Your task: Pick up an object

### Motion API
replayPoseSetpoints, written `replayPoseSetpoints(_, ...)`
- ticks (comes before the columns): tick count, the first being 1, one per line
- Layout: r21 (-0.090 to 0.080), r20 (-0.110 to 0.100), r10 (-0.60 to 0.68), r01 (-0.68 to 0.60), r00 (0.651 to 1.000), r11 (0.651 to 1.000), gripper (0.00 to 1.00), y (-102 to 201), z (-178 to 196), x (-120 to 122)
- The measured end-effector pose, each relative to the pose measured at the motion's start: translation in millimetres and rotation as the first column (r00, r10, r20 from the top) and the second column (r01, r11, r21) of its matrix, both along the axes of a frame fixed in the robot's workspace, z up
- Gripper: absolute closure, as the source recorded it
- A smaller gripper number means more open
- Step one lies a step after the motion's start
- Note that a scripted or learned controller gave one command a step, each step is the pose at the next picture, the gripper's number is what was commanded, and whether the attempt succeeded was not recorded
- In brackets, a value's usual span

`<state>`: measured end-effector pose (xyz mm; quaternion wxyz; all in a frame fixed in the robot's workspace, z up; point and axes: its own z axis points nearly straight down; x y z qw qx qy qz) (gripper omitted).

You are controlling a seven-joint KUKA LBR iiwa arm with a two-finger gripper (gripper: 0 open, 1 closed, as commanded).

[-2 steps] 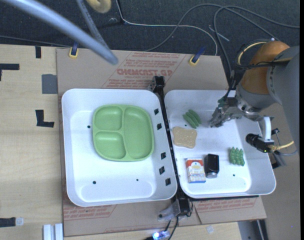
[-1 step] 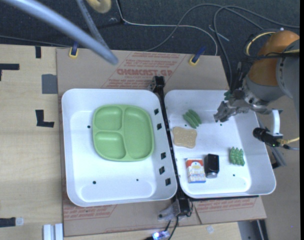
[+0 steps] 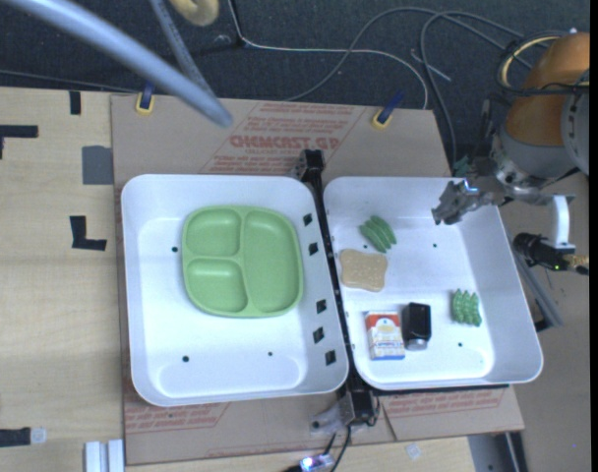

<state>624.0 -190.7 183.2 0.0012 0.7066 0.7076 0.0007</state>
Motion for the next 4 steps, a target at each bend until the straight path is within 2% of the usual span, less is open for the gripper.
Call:
replayPoseSetpoints(1, 0.000, 0.000, -0.001, 0.001, 1.000, 1.000, 1.00, -3.2, 46.9, -7.0)
replayPoseSetpoints(2, 0.000, -0.005, 0.002, -0.002, 1.000, 1.000, 1.00, 48.3, 38.6, -13.7)
replayPoseSetpoints(3, 0.002, -0.003, 0.005, -0.005, 1.000, 1.000, 1.00, 99.3, 48.5, -11.9)
replayPoseSetpoints(4, 0.002, -0.005, 0.004, -0.004, 1.000, 1.000, 1.00, 155.4, 44.5, -19.9)
